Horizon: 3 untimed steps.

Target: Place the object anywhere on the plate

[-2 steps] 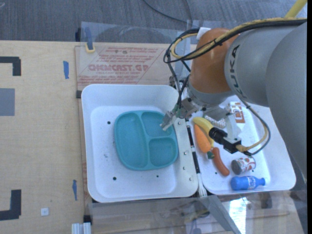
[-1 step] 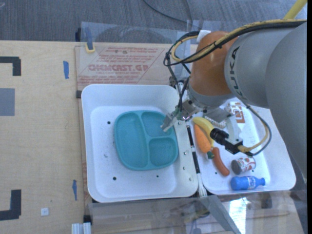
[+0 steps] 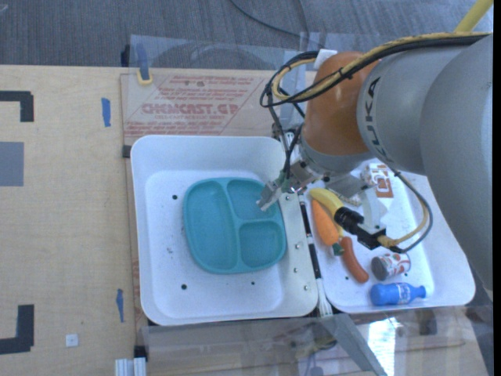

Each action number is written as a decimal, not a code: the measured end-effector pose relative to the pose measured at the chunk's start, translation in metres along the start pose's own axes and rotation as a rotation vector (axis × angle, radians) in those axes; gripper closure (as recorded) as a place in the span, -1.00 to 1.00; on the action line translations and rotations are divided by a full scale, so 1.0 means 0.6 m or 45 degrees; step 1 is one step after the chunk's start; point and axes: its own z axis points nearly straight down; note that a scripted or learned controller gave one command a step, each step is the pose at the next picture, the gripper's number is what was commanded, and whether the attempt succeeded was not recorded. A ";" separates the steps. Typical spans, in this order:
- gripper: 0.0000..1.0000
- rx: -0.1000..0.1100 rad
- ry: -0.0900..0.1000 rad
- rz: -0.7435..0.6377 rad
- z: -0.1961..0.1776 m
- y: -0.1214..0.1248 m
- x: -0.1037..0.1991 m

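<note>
Your gripper (image 3: 270,197) hangs over the right rim of the teal plate (image 3: 233,225), at about three o'clock on it, near the wall between the two bins. You cannot tell from this view whether it is open or closed, or whether it carries anything.

You see the plate lying flat in the left bin (image 3: 156,288). In the right bin (image 3: 450,288), a banana (image 3: 327,202) and a carrot (image 3: 326,224) sit toward nine o'clock, a red sausage (image 3: 354,262) at center, and a blue bottle (image 3: 395,293) near six o'clock, beside a small can (image 3: 389,266).
</note>
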 end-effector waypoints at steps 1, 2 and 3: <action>-1.00 -0.017 -0.008 0.071 0.004 -0.003 0.004; -1.00 -0.031 -0.014 0.045 0.002 0.002 0.003; -1.00 -0.033 -0.019 0.029 0.003 0.000 0.006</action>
